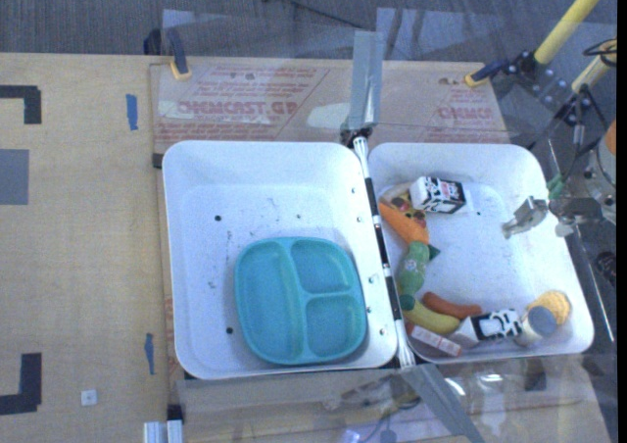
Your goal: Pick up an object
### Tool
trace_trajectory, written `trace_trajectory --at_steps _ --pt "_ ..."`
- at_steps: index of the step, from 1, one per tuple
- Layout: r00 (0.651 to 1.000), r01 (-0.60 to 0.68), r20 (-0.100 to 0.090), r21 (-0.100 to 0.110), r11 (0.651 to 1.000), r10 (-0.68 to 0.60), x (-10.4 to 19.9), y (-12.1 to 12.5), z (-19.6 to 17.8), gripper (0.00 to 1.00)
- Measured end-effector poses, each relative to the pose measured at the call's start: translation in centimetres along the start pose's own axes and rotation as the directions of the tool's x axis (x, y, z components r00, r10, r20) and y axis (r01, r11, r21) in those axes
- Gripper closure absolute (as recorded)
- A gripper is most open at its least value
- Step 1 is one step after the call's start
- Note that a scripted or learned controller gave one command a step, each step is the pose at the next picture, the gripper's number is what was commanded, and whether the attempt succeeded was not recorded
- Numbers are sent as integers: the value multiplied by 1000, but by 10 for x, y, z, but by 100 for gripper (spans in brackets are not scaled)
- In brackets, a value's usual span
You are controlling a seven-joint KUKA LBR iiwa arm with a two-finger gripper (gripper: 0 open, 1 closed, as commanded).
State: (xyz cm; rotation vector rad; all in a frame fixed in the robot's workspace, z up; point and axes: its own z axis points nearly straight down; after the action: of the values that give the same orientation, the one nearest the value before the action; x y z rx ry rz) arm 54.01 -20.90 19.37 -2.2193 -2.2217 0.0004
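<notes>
The right bin [490, 162] holds several toy items. A black-and-white carton [438, 194] lies near its back, with an orange carrot [405, 222] just left of it and a green piece [413, 265] below that. Along the front lie a yellow banana [429, 317], a red sausage [452, 306], a second black-and-white carton [500, 325], a yellow corn piece [551, 310] and a pinkish bar [436, 341]. My gripper [526, 217] hangs over the bare right part of this bin, right of the first carton, with nothing seen in it.
The left bin [196, 176] holds a teal divided plate [299, 299] toward its front. A metal strip [377, 235] joins the two bins. Cardboard [245, 103] lies behind the bins. Yellow and grey hardware [568, 15] stands at the back right.
</notes>
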Motion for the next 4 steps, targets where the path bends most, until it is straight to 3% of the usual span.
trace_trajectory --at_steps 1,2,3,4 --pt "999 45 2 -4 999 -45 115 75 21 0" --pt "975 220 5 -7 975 -220 102 76 91 0" --pt "1000 -20 0 21 1000 20 93 122 61 0" --pt "1000 27 3 34 999 -27 103 116 103 0"
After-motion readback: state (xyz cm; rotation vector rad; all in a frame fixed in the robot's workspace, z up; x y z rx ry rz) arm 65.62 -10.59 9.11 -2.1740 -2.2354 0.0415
